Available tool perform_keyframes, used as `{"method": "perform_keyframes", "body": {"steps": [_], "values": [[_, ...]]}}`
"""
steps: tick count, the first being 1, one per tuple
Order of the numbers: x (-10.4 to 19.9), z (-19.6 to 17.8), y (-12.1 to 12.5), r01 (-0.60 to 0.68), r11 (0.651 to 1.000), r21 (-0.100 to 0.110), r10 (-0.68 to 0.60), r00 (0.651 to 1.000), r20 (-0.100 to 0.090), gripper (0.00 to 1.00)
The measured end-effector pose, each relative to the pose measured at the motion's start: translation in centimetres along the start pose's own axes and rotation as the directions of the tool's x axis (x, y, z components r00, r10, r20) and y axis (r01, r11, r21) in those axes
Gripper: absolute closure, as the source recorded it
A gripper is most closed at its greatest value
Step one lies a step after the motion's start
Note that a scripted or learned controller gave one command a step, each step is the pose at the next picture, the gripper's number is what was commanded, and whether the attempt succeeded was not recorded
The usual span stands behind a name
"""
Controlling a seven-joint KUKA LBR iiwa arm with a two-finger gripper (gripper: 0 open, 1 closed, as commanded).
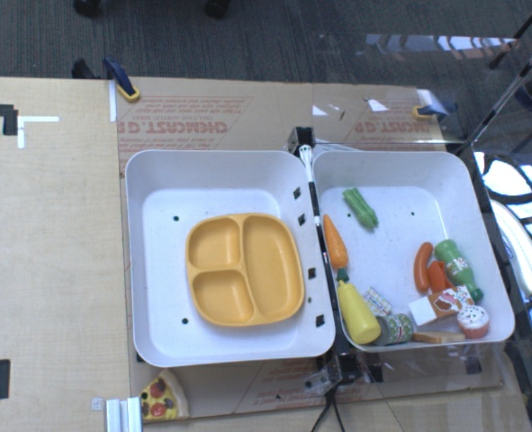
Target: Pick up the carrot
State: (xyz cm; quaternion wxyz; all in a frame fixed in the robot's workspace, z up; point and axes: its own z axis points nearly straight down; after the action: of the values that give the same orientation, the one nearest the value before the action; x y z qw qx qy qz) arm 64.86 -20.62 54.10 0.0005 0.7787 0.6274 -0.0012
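Carrot (335,243) lying against the right bin's (459,180) left wall, green stub touching a yellow bottle (356,314), green pepper (361,208) beyond it, yellow divided plate (245,269) in the neighbouring bin.

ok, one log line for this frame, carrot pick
carrot: right bin, against left wall, untouched | mustard bottle: just below it | yellow plate: left bin | step: pick not begun

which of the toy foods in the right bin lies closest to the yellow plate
The orange carrot with a green top, lying along the right bin's left wall, nearest the yellow divided plate.
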Motion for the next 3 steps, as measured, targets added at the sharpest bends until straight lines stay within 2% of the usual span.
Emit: {"method": "perform_keyframes", "body": {"steps": [1, 2, 3], "values": [[-0.3, 0.2, 1.2, -0.381, 0.924, 0.002, 0.381, 0.924, 0.001, 0.00], [0.8, 0.2, 1.0, -0.767, 0.641, 0.004, 0.767, 0.641, 0.002, 0.00], [-1.6, 0.2, 0.0, -0.908, 0.419, 0.005, 0.908, 0.419, 0.005, 0.00]]}}
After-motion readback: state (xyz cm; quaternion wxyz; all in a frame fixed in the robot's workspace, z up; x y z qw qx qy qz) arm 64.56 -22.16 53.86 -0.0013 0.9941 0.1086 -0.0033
